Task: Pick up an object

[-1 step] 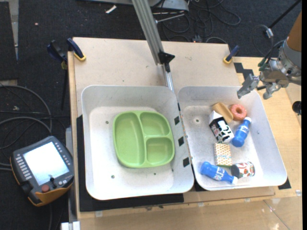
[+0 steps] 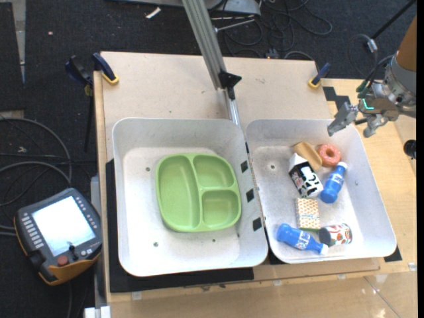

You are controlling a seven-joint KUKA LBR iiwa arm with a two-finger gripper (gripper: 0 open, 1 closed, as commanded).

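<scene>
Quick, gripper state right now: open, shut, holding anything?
Gripper: open, holding nothing, above the right bin's upper right corner.

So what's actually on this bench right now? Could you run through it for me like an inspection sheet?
Surface: bench bearing the left bin and the right bin side by side.
Job's things: in the right bin, a pink donut, a tan piece, a black-and-white carton, two blue bottles, a checkered packet and a small can.
Clutter: green divided plate in the left bin.
Grippers: tool above the right bin's far right corner, nothing seen between its fingers.
Cables: black cables on the floor beyond the bench.
Surroundings: handheld control pendant on the floor at left; clamps on the bench's far corners.
</scene>
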